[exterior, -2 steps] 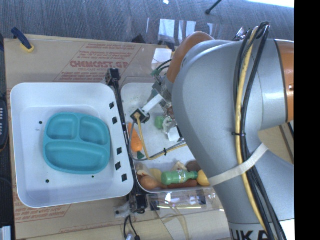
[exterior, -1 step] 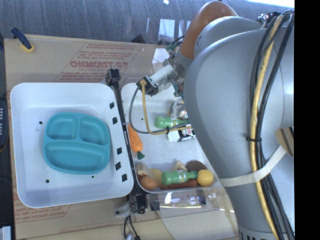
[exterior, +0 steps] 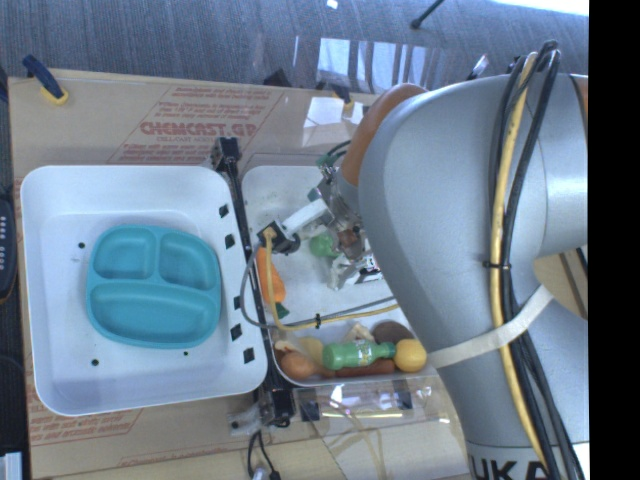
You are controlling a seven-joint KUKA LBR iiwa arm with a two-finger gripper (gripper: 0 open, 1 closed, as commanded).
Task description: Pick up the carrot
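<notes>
— What's the setting like?

— A bench [exterior: 150,128] covered in brown printed cardboard, with grey ribbed flooring beyond it. Two shallow white bins sit side by side. The left bin [exterior: 50,268] is smooth plastic with rounded corners and holds a teal divided plate [exterior: 153,286], glossy, with three compartments.

— And the carrot?

— The carrot [exterior: 268,278] is orange and tapered, lying in the right bin [exterior: 285,183] against its wall nearest the left bin. Farther along that wall are a green bottle [exterior: 357,354], a yellow lemon [exterior: 410,354] and brownish items.

— The gripper?

— The gripper [exterior: 340,243] hangs over the right bin, just beyond the carrot, under the bulky grey arm [exterior: 460,268]. Whether it's parted or closed, I cannot tell.
</notes>
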